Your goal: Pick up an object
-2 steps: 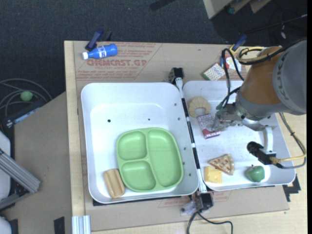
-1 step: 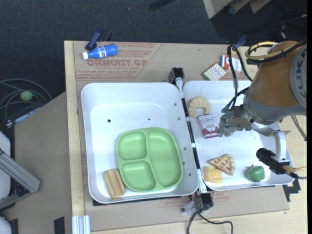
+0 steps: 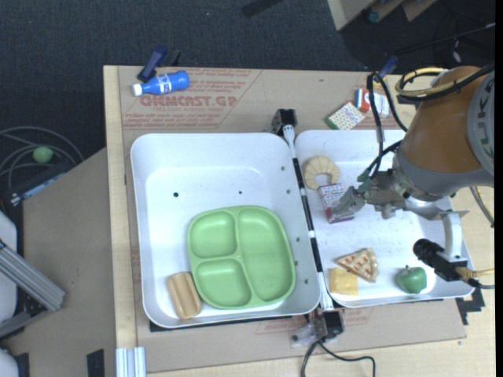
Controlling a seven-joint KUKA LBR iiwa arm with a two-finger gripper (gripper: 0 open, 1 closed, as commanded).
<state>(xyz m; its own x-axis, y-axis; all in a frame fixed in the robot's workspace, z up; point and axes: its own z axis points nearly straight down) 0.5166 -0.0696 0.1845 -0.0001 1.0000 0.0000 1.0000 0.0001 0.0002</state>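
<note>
Your gripper sits low over the small red-and-white packet near the right bin's left wall, just below the croissant; whether it grips the packet, you cannot tell.

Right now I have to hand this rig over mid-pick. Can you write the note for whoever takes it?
Gripper: low in the right bin, at the small pink-and-white packet; whether it grips the packet cannot be told from this view.
Right bin also holds: croissant near the top left, pizza slice and yellow cheese block at the front, green apple at the front right.
Left bin: green divided plate and a tan bread piece beside it.
Done: arm brought down to the packet.
Left: confirm a grasp and lift one object clear.
</note>
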